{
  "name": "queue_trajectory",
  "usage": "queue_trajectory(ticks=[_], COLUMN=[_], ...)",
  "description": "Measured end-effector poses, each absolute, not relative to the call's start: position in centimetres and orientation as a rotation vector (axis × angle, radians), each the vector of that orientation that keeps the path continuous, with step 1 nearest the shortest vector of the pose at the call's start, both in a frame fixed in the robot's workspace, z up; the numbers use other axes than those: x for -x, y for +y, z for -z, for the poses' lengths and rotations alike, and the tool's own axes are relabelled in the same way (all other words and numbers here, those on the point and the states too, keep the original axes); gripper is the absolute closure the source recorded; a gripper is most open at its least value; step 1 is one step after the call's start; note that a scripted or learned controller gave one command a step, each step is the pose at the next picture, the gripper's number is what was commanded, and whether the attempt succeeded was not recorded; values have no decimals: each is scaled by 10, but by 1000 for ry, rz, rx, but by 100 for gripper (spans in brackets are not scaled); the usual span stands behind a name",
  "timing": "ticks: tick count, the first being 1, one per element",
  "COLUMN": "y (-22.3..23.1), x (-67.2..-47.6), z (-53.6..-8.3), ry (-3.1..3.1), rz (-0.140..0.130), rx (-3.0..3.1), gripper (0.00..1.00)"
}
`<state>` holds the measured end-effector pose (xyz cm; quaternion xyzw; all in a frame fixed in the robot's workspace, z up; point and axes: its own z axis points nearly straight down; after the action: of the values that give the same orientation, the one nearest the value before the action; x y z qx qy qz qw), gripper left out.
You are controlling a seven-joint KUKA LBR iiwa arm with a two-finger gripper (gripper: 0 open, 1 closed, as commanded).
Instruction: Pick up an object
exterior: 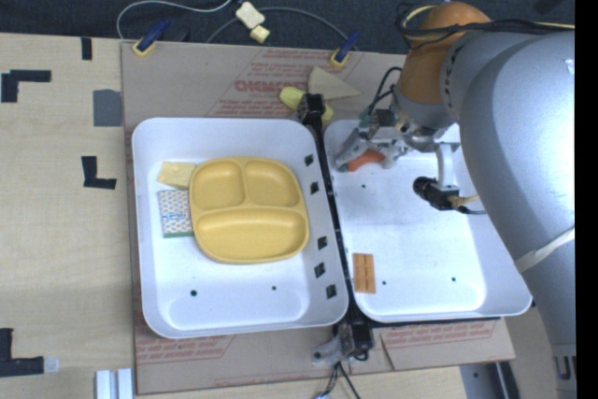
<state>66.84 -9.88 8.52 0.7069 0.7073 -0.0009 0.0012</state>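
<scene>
My gripper (366, 145) is low over the far left corner of the right bin (420, 243), close to the divider between the bins. A small orange-red object (368, 160) lies on the bin floor right at the gripper's tip, partly covered by it. I cannot see whether it is gripped. A small orange card (363, 273) lies flat near the front left of the same bin. In the left bin (234, 304) sit a yellow divided plate (249, 208), a pale yellow wedge (175, 173) and a small patterned block (174, 212).
The grey arm (514, 126) with its orange band (439, 33) covers the right bin's far right side. A black part (432, 191) hangs under the wrist. Clips and a cable (248, 14) lie behind the bins on the cardboard.
</scene>
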Motion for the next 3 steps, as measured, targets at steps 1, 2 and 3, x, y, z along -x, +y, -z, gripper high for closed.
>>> queue_trajectory(ticks=[1, 2, 3], y=[-116, -106, -100], x=[-669, -669, -669], z=[-86, -86, -85], ry=[2221, 2219, 2219], rz=[-2, 1, 1], rx=[-2219, -2218, -2219], gripper=[0, 0, 0])
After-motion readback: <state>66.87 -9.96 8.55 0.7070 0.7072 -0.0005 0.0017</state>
